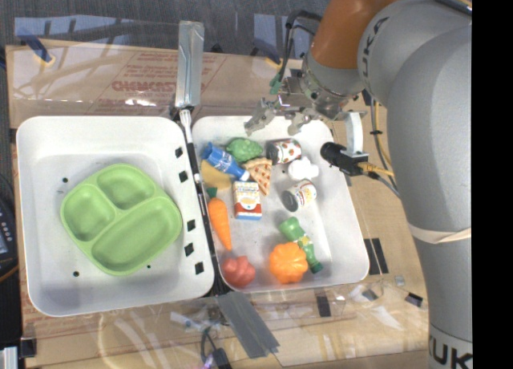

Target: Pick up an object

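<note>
Just below the spread jaws (276, 121), a small can (284, 151).

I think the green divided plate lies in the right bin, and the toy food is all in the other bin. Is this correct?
Not quite. The camera view shows the green divided plate in the left bin, not the right one. The toy food, such as the carrot and the orange, is all in the other bin, the right bin.

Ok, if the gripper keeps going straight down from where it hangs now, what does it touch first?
Probably the small can or the bin floor beside it; the gripper hangs over that far end, but depth is hard to judge.
</note>
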Action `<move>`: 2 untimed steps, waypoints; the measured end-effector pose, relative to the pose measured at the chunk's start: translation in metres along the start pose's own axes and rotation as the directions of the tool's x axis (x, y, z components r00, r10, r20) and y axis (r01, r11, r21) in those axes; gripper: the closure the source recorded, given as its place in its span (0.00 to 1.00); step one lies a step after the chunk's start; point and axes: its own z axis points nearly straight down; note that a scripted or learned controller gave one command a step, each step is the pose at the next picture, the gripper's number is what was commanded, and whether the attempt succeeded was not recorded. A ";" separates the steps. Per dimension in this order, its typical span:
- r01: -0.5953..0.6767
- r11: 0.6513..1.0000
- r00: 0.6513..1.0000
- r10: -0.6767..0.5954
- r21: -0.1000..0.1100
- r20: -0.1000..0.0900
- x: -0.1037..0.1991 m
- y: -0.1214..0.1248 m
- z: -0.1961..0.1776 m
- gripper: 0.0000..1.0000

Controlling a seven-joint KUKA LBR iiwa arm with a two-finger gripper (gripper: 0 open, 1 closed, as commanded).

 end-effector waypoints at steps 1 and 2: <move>-0.158 0.987 0.987 0.158 0.004 0.000 0.018 -0.062 0.103 0.00; -0.128 0.992 0.992 0.128 0.000 0.000 0.022 -0.079 0.130 0.00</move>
